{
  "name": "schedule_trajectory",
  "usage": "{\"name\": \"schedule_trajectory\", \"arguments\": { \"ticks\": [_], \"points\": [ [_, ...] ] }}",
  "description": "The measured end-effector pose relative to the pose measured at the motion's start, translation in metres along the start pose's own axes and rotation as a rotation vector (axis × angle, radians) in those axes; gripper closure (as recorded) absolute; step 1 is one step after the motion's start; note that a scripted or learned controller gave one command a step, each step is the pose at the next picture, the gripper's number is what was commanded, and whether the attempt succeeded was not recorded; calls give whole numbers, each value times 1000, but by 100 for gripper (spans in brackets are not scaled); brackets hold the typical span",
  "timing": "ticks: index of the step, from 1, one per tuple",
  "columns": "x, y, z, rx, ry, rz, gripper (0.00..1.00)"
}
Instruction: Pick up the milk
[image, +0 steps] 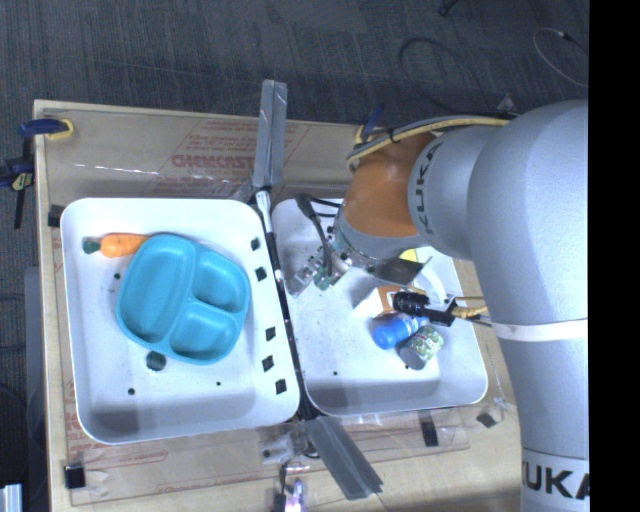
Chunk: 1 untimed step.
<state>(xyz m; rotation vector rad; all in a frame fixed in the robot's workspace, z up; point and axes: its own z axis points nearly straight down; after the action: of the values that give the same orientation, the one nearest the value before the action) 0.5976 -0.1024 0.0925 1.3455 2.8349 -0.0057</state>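
Toward the near right of the right bin (330, 395) lies the milk (397, 329), a small blue bottle tipped on its side, likely light, stiff and rather slick, best pinched across its middle, while the gripper (318, 272) hovers near the bin's left wall.

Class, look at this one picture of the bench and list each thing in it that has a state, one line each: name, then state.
blue divided plate: lying tilted in the left bin, nothing on it
carrot: lying flat by the plate's upper left edge
blue bottle: on its side in the right bin
green packet: lying beside the bottle
claw: low in the right bin, holding nothing visible
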Motion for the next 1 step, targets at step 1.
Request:
{"name": "schedule_trajectory", "arguments": {
  "ticks": [1],
  "points": [
    [45,-53,-1,0,-3,19,100]
  ]
}}
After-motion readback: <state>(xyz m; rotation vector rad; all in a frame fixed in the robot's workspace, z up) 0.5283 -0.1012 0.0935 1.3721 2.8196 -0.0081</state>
